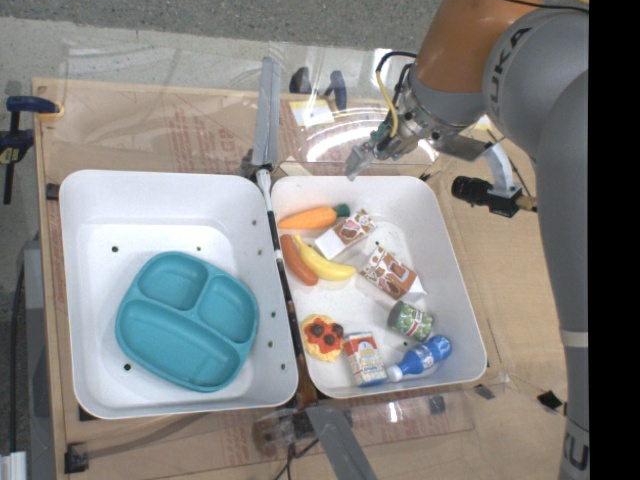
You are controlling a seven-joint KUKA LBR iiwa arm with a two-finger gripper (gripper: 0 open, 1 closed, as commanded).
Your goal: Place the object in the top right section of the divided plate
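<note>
A teal divided plate [150, 336] lies in the left bin [100, 208], with nothing in its three sections. The right bin [440, 238] holds several toy foods: a carrot [308, 218], a banana [326, 264], a sausage [297, 259], two brown snack cartons [352, 230] [388, 273], a green can [410, 320], a pizza slice [322, 336], a small milk carton [365, 358] and a blue bottle [425, 356]. My gripper [362, 160] hangs above the back rim of the right bin, clear of the objects, with nothing visibly in it.
A metal divider bar [265, 128] runs between the bins toward the back. Clear plastic sheeting [330, 133] and a blue clamp [18, 118] sit behind the bins. The arm's black cable fitting [485, 193] juts out at the right bin's right side.
</note>
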